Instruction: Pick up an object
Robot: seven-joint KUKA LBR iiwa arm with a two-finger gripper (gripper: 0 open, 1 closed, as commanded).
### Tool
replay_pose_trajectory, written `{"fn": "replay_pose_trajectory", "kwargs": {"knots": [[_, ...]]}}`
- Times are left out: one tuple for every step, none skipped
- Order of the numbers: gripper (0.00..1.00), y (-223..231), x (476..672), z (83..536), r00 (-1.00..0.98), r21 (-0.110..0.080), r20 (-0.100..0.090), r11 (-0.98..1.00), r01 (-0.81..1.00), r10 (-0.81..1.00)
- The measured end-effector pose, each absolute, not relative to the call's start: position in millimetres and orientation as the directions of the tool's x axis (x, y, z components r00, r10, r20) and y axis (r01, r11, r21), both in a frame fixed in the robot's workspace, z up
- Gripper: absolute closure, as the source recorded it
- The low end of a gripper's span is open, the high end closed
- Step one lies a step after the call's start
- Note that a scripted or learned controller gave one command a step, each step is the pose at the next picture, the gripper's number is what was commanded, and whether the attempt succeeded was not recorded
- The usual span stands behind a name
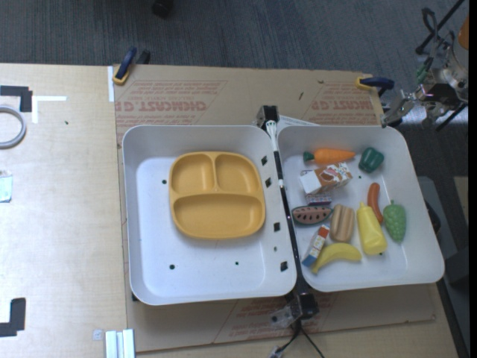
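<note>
At top right, the gripper (402, 110) is small and cluttered; I cannot tell its state. Toys fill the right bin (417, 200), among them a smooth, curved yellow banana (337, 255) near its front edge.

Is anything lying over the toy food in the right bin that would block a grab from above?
Nothing visible covers the pile. The carrot, banana and green pepper lie open in the right bin, though packed closely among other toys. The gripper sits beyond the bin's far right corner.
</note>
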State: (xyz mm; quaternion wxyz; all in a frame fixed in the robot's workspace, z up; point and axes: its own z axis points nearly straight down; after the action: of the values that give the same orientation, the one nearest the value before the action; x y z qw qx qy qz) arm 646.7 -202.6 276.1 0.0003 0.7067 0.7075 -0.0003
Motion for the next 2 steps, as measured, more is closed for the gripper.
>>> {"fn": "replay_pose_trajectory", "kwargs": {"knots": [[0.00,-194,659.1,156,-0.171,0.000,-0.001,0.171,0.985,0.985],[0.00,-194,620.5,93,-0.214,0.001,-0.001,0.214,0.977,0.977]]}}
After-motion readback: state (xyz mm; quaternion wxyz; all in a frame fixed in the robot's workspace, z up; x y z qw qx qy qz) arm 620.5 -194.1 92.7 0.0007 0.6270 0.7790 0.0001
